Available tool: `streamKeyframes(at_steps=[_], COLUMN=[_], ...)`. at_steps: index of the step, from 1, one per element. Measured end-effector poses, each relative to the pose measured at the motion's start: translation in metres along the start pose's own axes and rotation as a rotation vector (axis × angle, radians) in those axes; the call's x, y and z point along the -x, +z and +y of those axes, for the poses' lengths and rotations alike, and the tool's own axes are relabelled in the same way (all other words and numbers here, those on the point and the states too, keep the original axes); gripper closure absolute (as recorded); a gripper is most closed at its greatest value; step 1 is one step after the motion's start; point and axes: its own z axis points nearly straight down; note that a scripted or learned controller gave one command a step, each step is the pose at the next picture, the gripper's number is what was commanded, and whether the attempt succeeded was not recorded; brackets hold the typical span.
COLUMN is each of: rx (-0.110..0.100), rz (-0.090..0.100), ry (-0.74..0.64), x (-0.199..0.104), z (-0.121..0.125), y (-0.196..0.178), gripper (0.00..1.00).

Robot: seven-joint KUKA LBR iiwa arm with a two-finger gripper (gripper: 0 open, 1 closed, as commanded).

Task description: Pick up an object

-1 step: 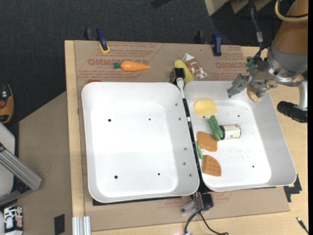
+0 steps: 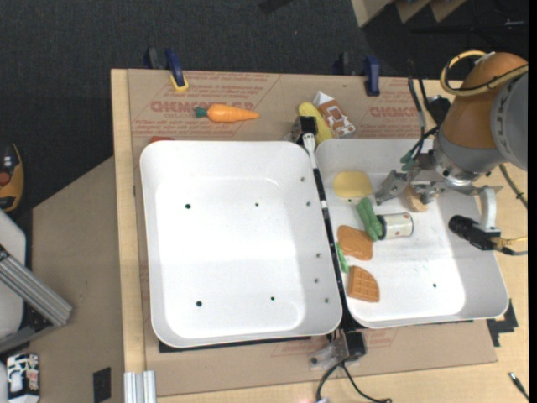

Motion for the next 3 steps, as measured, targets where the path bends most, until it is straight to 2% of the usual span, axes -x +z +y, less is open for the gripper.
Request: streamKeyframes(at_steps=[1, 2, 3], rx=[0.018, 0.025, 0.018], rz=[-0.004, -0.002, 0.001], ry=[-0.002, -0.01, -0.011], x=[0.0, -0.051, -0.121], z=[0.005, 0.05, 0.047], y=[-0.02, -0.085, -0.099], gripper=[1.0, 1.0, 1.0])
